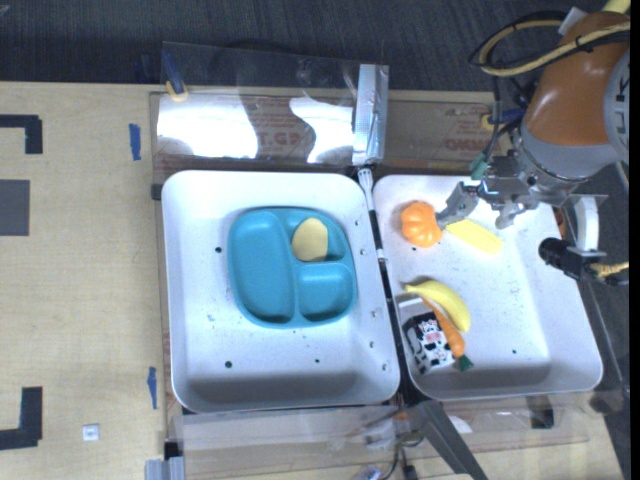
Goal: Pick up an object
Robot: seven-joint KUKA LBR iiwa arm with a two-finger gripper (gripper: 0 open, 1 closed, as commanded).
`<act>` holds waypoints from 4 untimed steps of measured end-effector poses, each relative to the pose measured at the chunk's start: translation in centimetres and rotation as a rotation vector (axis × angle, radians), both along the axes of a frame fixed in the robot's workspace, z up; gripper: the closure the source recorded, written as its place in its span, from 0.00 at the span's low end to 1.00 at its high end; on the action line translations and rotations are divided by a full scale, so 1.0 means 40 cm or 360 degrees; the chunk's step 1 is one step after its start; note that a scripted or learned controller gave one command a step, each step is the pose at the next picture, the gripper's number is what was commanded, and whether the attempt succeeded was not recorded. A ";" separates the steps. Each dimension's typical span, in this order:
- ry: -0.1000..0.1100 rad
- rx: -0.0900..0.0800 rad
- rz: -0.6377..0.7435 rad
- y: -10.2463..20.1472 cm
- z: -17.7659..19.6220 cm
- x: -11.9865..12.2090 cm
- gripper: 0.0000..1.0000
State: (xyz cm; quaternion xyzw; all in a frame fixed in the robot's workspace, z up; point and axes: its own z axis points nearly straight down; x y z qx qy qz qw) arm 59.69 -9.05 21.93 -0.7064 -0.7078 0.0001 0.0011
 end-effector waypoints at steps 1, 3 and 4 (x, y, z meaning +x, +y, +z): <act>0.0007 0.0000 -0.0414 0.043 -0.090 -0.295 0.00; 0.0006 -0.0002 -0.0897 0.040 -0.089 -0.286 0.00; -0.0005 -0.0002 -0.0787 -0.017 -0.279 -0.288 0.00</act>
